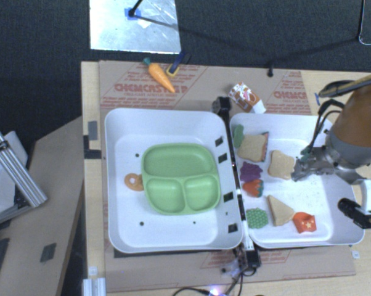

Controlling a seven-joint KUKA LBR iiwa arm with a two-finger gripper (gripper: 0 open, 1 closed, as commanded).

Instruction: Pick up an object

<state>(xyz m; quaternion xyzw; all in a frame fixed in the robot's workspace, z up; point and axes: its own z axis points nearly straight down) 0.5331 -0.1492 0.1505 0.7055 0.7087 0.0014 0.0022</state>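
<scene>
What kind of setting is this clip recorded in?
Most likely a robot lab bench for pick-up trials: two white bins side by side, toy food such as a bread slice, and the arm's gripper reaching in.

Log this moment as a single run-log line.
arm: over right bin | gripper: beside bread slice, nothing seen held | left bin: green tray, pretzel

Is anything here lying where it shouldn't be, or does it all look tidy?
Two things lie outside the bins: a toy carrot and a small carton sit on the cardboard behind them. In the left bin, a little pretzel rests beside the green tray, not in any of its compartments.
</scene>
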